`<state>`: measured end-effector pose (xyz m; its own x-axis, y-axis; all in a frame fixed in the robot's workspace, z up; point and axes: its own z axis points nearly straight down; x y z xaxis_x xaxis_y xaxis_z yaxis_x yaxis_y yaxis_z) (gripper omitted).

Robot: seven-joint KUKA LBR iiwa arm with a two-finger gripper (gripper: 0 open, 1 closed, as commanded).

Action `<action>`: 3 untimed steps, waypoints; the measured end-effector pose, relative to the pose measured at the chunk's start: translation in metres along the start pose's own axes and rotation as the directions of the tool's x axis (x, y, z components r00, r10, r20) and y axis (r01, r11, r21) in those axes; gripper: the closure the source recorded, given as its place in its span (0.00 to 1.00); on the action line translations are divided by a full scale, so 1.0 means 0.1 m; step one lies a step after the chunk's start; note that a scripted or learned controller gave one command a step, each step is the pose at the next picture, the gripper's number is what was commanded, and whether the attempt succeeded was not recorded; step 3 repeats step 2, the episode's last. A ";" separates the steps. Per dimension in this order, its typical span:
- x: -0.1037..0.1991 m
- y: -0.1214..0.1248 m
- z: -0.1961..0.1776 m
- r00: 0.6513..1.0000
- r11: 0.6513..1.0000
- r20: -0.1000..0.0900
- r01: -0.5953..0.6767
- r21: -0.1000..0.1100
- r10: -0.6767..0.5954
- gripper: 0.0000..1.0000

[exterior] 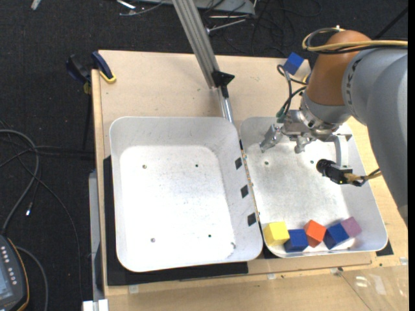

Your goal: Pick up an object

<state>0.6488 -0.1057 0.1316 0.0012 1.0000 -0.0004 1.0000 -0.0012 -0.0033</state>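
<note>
Jaws stand spread apart with nothing between them: the two metal fingers [269, 138] splay outward below the wrist, and the gripper [285, 140] hangs over the far part of the right bin [363, 193], above bare white floor. One finger reaches toward the bin's left wall, the other points toward the middle. Grey arm [382, 83] enters from the right, its orange band [334, 67] sitting just above the wrist, with a yellow cable looping over it. Five blocks lie clustered along the near edge of the right bin, well apart from the gripper: a yellow block [276, 232] at the left, a blue block [296, 240] touching it, an orange block [316, 232] next, a second blue block [336, 236], and a pale purple block [351, 227] at the right end. Left bin [130, 173] shows a speckled white floor. Both bins rest side by side on a tan bench [155, 83].
</note>
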 end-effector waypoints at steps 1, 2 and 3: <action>0.03 -0.25 0.01 1.000 1.000 0.000 -0.001 -0.001 0.001 0.00; 0.01 -0.34 0.34 1.000 1.000 0.000 0.000 0.000 0.000 0.00; 0.01 -0.34 0.34 1.000 1.000 0.000 0.000 0.000 0.000 0.00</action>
